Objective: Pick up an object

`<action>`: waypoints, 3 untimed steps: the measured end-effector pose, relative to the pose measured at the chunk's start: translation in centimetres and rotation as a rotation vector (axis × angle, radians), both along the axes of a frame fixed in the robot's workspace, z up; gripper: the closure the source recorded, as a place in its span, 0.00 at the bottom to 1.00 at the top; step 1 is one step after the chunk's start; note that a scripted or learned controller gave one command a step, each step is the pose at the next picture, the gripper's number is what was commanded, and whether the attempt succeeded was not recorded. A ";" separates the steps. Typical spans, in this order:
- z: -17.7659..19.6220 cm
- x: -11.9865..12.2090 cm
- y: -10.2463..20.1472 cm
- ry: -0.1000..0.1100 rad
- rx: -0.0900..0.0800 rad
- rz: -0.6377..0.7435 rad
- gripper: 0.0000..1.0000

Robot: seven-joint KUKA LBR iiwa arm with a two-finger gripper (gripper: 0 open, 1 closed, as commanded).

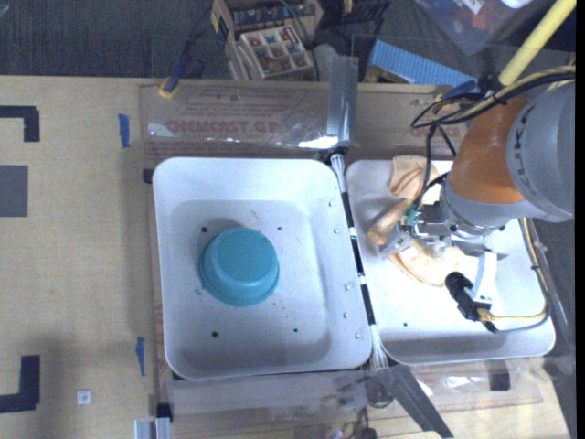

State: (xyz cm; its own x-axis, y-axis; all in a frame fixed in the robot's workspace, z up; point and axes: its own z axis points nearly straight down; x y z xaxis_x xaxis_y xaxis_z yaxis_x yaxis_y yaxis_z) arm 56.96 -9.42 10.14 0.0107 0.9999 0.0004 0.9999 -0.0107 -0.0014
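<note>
Right bin [539, 337]: its near edge and near corners are bare. A black-and-yellow fitting [471, 300] with a yellow cable hangs off the arm [512, 167] above the near right part; it belongs to the rig, not to the load.

Left bin [174, 199]: a blue bowl [239, 265] sits mouth down a little left of the floor's centre, well apart from every wall. Judged free to approach from any side, though an upturned bowl offers little for two fingers to close on.

Further back in the right bin, a peach cloth [411, 176] lies crumpled from the far left corner towards the centre. The gripper [395, 236] is low over it beside the left wall, so the cloth is judged the intended pick. Whether the tool is released or clenched cannot be told; no cloth is seen lifted.
</note>
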 end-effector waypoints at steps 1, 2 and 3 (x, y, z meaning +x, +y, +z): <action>1.0 0.0 -0.2 -0.003 -0.001 -0.004 1.00; 1.0 0.0 -0.2 -0.003 -0.001 -0.004 0.00; -1.2 3.7 0.0 -0.010 -0.003 0.103 0.00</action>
State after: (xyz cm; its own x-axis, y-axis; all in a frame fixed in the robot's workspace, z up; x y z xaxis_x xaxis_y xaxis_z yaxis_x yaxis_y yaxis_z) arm 60.70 -9.37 8.91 -0.0922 0.9957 -0.0030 0.9957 0.0922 0.0083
